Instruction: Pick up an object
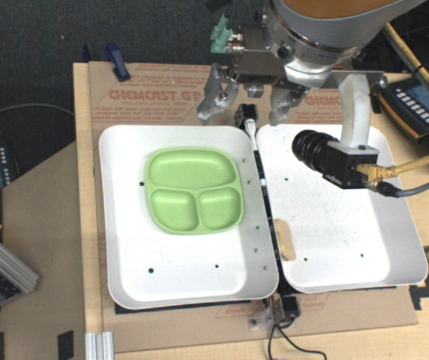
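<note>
The arm [349,6] comes in at the top right and is cut off by the upper edge; just its grey wrist and orange band can be seen, and they block whatever lies behind them. Below the wrist the gripper [246,100] hangs over the far end of the seam between the two bins. Its two metal fingers [214,96] stand well apart, spread wide, with nothing between them. The fingertips are a little blurred, and I can't tell how high they sit above the bench.

The green tray [194,190], with one long compartment and two small ones, lies flat in the middle of the left bin [124,261], well clear of the gripper. In the right bin [349,238] a small tan piece [285,240] rests against the near part of the dividing wall; it is too small to say what it is. A black camera [333,158] on a white bracket [355,115] juts over the right bin's far half and hides part of its floor, and a yellow cable [406,168] leads off to the right.

The bins sit on a brown board [154,85] with faded red print, partly covered. A blue clamp [117,61] grips its far left corner. Dark carpet [87,13] lies beyond, with loose wires.
</note>
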### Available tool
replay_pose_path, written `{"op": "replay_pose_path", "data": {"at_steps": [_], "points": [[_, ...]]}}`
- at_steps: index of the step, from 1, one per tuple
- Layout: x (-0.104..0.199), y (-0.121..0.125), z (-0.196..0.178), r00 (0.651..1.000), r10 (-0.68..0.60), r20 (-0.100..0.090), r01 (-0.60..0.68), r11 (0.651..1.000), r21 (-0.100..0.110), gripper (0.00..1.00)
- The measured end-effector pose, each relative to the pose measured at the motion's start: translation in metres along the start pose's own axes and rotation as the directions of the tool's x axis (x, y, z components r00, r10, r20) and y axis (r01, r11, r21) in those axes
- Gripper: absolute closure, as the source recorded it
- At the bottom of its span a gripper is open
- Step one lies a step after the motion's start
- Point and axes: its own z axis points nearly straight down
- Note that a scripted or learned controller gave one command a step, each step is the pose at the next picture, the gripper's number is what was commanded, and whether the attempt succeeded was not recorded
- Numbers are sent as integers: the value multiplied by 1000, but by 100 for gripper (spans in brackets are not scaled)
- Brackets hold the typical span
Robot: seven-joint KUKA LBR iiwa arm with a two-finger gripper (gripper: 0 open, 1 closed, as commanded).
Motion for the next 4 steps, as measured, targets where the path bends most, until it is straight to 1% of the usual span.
{"op": "replay_pose_path", "data": {"at_steps": [1,2,3,4], "points": [[0,0,-1,1000,1,8,-1,1000,17,100],[37,-1,19,1000,0,10,0,1000,24,100],[-33,-2,62,1000,11,12,-12,1000,27,100],[-29,-1,49,1000,4,9,-4,1000,18,100]]}}
